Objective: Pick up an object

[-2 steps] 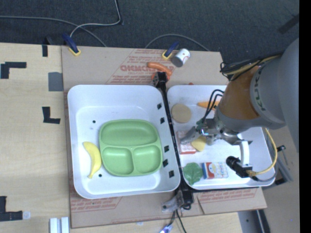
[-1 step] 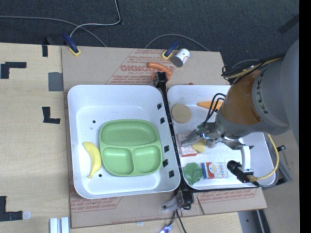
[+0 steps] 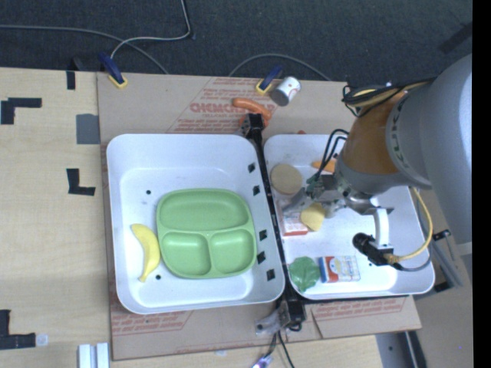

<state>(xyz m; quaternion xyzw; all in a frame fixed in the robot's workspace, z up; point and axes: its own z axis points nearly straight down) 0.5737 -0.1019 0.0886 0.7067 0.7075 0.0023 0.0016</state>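
We see the gripper (image 3: 307, 203) low in the right bin (image 3: 406, 282), beside a yellow lump (image 3: 313, 219). We cannot tell its state.

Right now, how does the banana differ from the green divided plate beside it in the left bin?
The banana is yellow, slim and curved; the green divided plate is pale green, broad and rounded-rectangular with three compartments. The banana hugs the plate's left edge near the bin wall; the plate sits mid-bin. Both lie flat in the left bin, away from the gripper.
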